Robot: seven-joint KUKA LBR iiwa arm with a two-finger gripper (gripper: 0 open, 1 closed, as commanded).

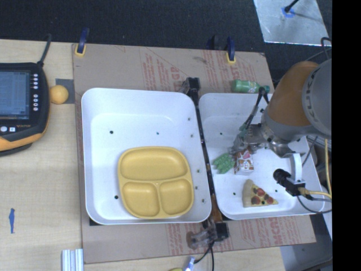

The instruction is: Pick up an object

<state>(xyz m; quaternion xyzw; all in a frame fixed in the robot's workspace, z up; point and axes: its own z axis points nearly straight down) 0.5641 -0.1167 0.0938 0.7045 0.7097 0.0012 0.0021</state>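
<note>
In the right bin (225, 117) lie a green toy (224, 163), a small red-and-white carton (245, 162) and a toy pizza slice (256, 195). My gripper (246, 146) reaches in from the right and hangs low, just above the carton and the green toy. Its fingertips sit close over the carton's top. The arm's grey body and orange band (290, 95) cover the bin's right part.
The left bin (113, 117) holds a yellow divided plate (156, 181). A green object (246, 86) lies outside the bins at the back. A teach pendant (20, 106) and an orange ball (58, 94) sit at the far left. Black clamps stand between the bins.
</note>
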